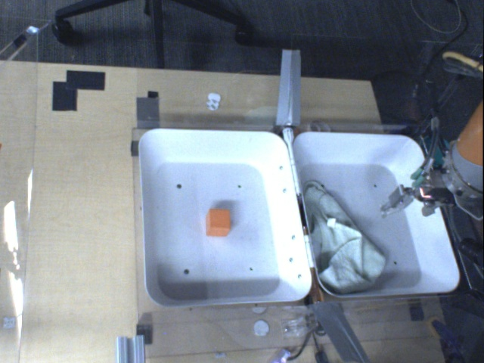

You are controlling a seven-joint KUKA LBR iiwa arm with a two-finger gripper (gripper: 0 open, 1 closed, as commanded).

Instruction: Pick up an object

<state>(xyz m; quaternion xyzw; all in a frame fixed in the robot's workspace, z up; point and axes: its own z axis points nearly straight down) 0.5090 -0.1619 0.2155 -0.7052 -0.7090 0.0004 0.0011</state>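
Bench: we look down on a pale wooden top [76, 225] bearing two shallow white bins side by side, touching along a central seam.
Left bin [151, 203]: we find one small orange cube [218, 222] on its floor, near the middle, a little toward 6 o'clock; it stands alone, well apart from the walls.
Right bin [378, 146]: we see a crumpled pale grey-green cloth [342, 244] lying from the bin's centre out toward 7 o'clock, its edge against the wall by the seam.
Arm: we see it enter at 3 o'clock of the view, its orange band [470, 144] at the frame's edge.
Gripper [412, 199]: we place it over the right bin's 3 o'clock side, well apart from the cloth and far from the cube.
Fingers [395, 202]: we see two thin prongs spread with a clear gap between them, and nothing lies in that gap.
Floor: dark carpet at 12 o'clock, with a chair base [151, 6] on it.
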